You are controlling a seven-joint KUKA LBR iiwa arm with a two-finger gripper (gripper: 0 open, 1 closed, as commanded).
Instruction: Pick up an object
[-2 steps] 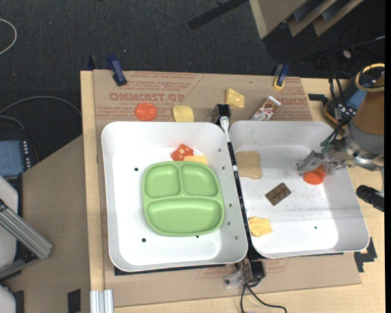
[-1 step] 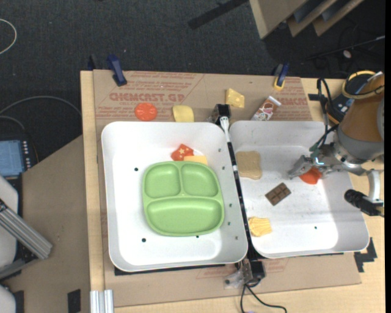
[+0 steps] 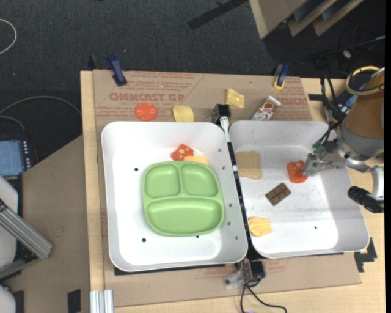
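Camera view: we see jaws (image 3: 310, 164) beside small red-orange plastic piece (image 3: 297, 173) in right white bin (image 3: 342, 226); jaw state unclear; piece may slip sideways on closing.

Dark grey carpet floor (image 3: 140, 36), a brown cardboard sheet (image 3: 183, 88) with red printed letters (held by blue clamps (image 3: 116, 69) at the far edge), wooden boards (image 3: 299, 18) at top right, even light
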